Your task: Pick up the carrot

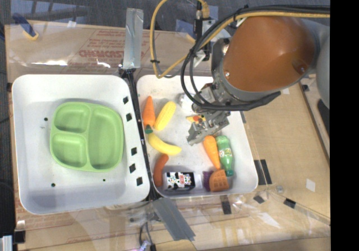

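Two carrots are seen in the right bin (pixel 247 154): one (pixel 148 113) by the left wall, another (pixel 211 151) just below the gripper (pixel 199 132), beside a green bottle (pixel 225 154). Whether the jaws are spread cannot be told; nothing is seen pinched.

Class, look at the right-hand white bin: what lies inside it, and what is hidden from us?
Inside the right bin: two carrots, corn, a banana, a sausage, a green bottle and a small carton. The arm covers the bin's upper right part.
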`<state>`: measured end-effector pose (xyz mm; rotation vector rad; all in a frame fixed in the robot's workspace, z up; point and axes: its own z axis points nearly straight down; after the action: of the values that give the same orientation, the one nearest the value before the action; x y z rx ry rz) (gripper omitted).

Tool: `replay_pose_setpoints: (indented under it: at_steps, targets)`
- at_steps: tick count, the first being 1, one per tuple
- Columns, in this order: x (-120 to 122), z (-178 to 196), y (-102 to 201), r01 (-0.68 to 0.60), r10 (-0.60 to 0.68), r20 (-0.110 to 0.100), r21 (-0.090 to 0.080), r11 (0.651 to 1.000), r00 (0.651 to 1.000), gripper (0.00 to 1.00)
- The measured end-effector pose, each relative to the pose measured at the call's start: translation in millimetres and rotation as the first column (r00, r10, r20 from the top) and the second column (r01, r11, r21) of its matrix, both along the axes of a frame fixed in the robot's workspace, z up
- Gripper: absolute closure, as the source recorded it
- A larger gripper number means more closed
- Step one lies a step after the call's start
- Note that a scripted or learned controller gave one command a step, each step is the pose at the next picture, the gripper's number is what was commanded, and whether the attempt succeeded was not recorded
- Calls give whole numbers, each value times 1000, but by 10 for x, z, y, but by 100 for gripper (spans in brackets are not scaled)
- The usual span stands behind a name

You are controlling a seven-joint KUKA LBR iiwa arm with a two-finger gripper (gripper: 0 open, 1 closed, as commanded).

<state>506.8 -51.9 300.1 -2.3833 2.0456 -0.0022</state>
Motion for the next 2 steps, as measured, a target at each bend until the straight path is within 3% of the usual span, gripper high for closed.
replay_pose_setpoints:
  at_steps: [1,2]
  targets:
    - [-161,-592,-500,-220,220,-7,3,976,975,100]
    - [-96,-587,-971,-349,349,-2,2,937,937,100]
